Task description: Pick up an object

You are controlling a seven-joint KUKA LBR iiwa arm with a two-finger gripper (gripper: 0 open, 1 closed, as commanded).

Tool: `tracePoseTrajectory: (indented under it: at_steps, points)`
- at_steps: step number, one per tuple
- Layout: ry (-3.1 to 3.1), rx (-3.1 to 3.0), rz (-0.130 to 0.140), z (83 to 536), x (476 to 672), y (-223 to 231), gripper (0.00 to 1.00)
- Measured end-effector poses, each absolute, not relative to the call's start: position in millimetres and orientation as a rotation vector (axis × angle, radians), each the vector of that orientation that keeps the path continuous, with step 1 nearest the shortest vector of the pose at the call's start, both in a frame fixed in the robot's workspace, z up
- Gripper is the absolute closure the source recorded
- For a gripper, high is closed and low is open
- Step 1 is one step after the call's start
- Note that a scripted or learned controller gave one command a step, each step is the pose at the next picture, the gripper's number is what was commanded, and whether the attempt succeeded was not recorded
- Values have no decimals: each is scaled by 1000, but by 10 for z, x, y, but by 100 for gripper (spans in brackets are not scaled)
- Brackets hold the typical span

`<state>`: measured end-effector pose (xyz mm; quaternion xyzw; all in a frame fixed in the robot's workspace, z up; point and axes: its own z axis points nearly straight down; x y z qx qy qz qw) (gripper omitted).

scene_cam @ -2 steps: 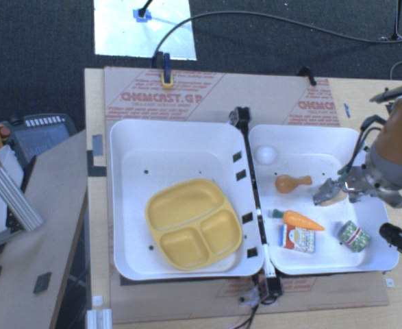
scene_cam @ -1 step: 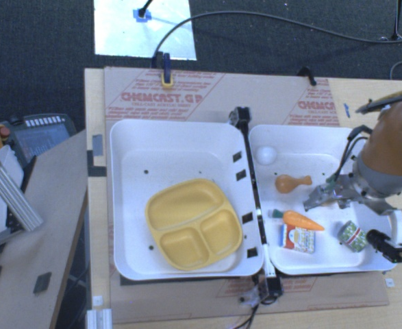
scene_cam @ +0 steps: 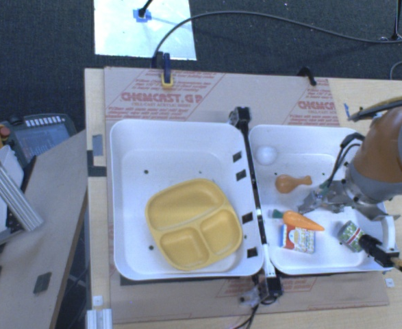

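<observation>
Right bin [scene_cam: 303, 147]: tool [scene_cam: 312, 203] above carrot [scene_cam: 303, 219].

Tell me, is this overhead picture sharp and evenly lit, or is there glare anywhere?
Camera view: fairly soft; the print on the small carton is unreadable. Lighting is even, shadows faint. The white bins look bright, and the pale sheet on the floor is washed out.

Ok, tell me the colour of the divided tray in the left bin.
Pale yellow, seen in the camera view: the divided tray.
</observation>
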<state>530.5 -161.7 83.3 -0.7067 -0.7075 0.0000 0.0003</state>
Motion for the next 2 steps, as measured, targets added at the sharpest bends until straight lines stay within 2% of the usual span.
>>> tracePoseTrajectory:
  at_steps: [1,2]
  points:
    - [-2225,-2222,-2,953,5315,-1622,100]
    - [-2230,-2222,-5,1593,5337,-1651,100]
